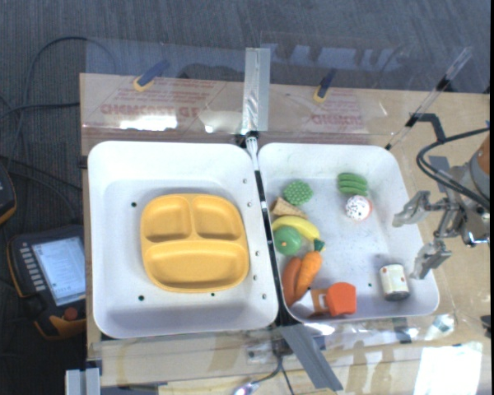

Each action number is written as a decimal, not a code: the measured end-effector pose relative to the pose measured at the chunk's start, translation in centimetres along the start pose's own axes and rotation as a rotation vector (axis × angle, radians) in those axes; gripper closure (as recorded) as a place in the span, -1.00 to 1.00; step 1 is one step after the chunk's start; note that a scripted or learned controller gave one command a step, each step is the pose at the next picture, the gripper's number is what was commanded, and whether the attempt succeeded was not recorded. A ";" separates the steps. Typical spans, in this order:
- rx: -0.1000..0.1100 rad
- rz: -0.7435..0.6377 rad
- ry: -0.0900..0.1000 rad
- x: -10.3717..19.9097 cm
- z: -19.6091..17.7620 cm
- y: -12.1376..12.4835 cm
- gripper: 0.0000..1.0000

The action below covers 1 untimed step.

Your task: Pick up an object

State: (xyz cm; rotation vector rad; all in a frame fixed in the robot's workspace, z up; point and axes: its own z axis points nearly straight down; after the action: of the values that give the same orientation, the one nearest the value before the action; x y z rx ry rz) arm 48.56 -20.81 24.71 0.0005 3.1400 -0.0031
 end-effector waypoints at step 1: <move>0.000 -0.281 0.000 -7.9 10.2 -1.2 -1.00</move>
State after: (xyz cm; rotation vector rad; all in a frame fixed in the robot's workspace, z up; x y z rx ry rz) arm 56.46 -22.07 14.49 -0.4387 3.1100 -0.0028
